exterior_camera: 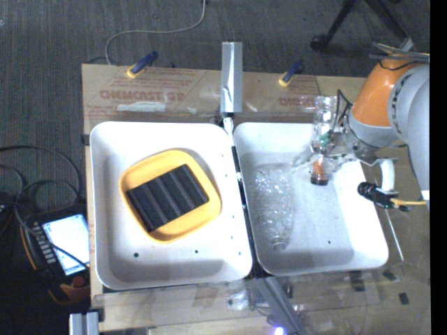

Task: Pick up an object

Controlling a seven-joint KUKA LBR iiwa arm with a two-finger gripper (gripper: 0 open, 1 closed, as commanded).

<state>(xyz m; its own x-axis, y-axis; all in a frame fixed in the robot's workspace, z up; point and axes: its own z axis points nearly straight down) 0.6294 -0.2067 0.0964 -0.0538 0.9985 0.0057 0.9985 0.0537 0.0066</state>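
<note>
- Brown board covers the table (167, 93), with printed lettering on it and two blue-and-yellow clamps (142, 64) at its far edge.
- I see dark carpet around the table, a chair base (353, 9) at the top right, a thin cable looping down from the top, and a lit tablet (63, 243) with cables on the floor at left.
- Two white bins sit side by side, touching at a shared middle rim; a metal post (231, 75) stands just behind that joint.
- My left bin (105, 187) holds a yellow tray (171, 194) with a dark ribbed insert, lying tilted near the middle, with bare white floor toward the near edge.
- My right bin (349, 236) holds a clear plastic bottle (274, 201), lying lengthwise beside the middle rim.
- I see the arm (394, 103) entering from the right, with the gripper (320, 160) over the far part of the right bin, near the back rim.
- I cannot tell how the jaws stand; a small reddish bit shows at the tip.
- Bare floor lies between the bottle and the right rim, toward the near right corner.
</note>
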